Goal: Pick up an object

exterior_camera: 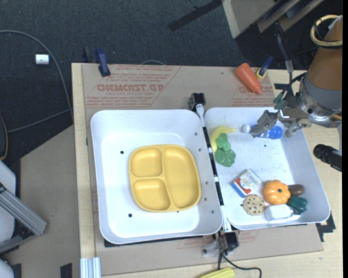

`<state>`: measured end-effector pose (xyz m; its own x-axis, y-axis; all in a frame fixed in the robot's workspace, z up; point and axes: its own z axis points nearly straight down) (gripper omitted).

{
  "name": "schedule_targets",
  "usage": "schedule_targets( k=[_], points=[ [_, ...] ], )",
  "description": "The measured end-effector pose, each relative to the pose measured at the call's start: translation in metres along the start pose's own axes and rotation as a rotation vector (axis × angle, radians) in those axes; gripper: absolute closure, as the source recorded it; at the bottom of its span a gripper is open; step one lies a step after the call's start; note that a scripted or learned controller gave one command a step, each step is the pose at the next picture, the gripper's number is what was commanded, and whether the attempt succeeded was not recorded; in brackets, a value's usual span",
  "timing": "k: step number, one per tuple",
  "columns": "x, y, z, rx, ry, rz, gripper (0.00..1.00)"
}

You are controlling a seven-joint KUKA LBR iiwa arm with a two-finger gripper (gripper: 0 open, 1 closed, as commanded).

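glossy yellow plastic tray point(163, 177), smooth white bins point(109, 163)

Dark blue-grey carpet point(43, 32) surrounds a brown cardboard-topped bench point(136, 87) printed with red lettering. A pale cable point(51, 54) loops across the floor at upper left. Blue clamps point(101, 62) grip the bench's far edge, while a beige cabinet corner point(255, 13) juts in at top right.

Divided plate point(163, 178) in left bin point(106, 130)

Right bin point(304, 163) centre open; toys point(274, 198) crowd front edge (broccoli point(224, 152) by left wall).
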<state>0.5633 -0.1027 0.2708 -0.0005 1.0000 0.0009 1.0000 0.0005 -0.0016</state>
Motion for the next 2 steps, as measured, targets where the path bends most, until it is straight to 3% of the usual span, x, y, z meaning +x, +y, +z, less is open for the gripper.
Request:
schedule_targets(
  k=[1, 2],
  points=[
    [-0.004, -0.004, 0.167, 0.002, 0.000, 0.002, 0.00],
    [0.008, -0.044, 0.187, 0.001, 0.000, 0.002, 0.00]
  ],
)
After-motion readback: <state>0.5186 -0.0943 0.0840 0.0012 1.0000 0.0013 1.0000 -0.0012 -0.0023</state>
